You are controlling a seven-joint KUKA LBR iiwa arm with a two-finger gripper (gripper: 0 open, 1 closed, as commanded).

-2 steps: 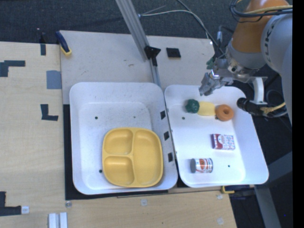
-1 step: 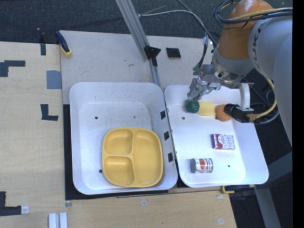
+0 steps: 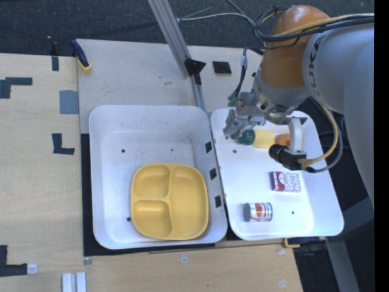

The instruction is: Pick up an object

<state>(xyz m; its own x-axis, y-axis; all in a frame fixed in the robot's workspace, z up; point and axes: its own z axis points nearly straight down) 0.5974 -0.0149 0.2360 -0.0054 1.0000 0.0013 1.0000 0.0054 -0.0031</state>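
From my seat I see the gripper [image 3: 238, 128] down at the far left corner of the right bin [image 3: 316, 224], hanging off the grey arm [image 3: 340, 59] with its orange band [image 3: 295, 26]. I cannot tell how the pincer stands. Its tip sits just beside a small green object [image 3: 246, 138]; touching or not, I cannot make out. Next to that lies a pale yellow piece [image 3: 264, 140] and an orange bit [image 3: 282, 139], partly hidden behind a black fitting.

Further toward the near edge of the same bin there is a red and white packet [image 3: 285, 181], and near the front a small can [image 3: 258, 212] lying on its side.

The left bin [image 3: 103, 163] carries a yellow divided plate [image 3: 169, 201] toward its near right corner.

Both bins rest on a light wooden bench [image 3: 36, 181] marked with dark tape patches. A metal bar [image 3: 170, 29] slants up to the top edge, over dark carpet [image 3: 91, 11] with cables.
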